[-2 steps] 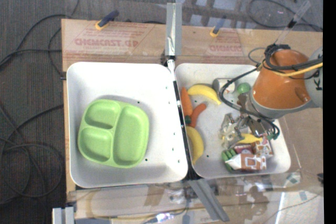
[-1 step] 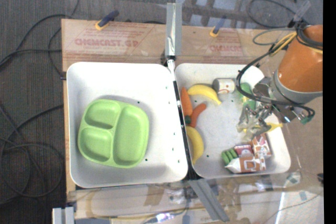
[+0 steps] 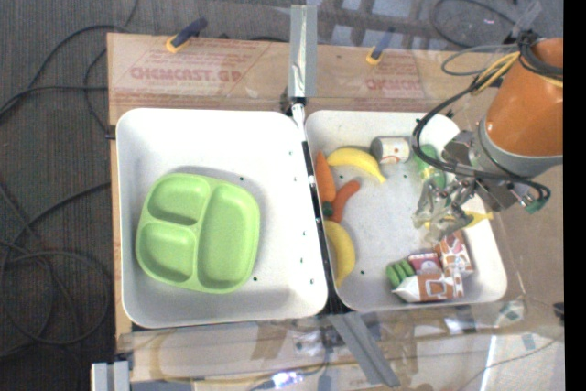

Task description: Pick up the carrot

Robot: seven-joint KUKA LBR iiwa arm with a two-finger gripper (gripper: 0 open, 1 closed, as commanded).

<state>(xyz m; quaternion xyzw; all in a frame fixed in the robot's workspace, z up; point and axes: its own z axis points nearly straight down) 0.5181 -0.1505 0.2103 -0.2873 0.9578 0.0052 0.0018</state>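
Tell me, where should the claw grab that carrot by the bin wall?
Probably the carrot at its middle, coming straight down, fingers closing along the wall's line: it lies lengthwise against the right bin's left wall, with a second orange piece crowding its lower end.

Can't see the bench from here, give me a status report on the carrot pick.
Gripper low over right bin, right side. Carrot untouched at left wall, second orange piece alongside. Bananas above and below.

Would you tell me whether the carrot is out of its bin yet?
No, it is in. The carrot lies along the left wall of the right bin, apart from the gripper.
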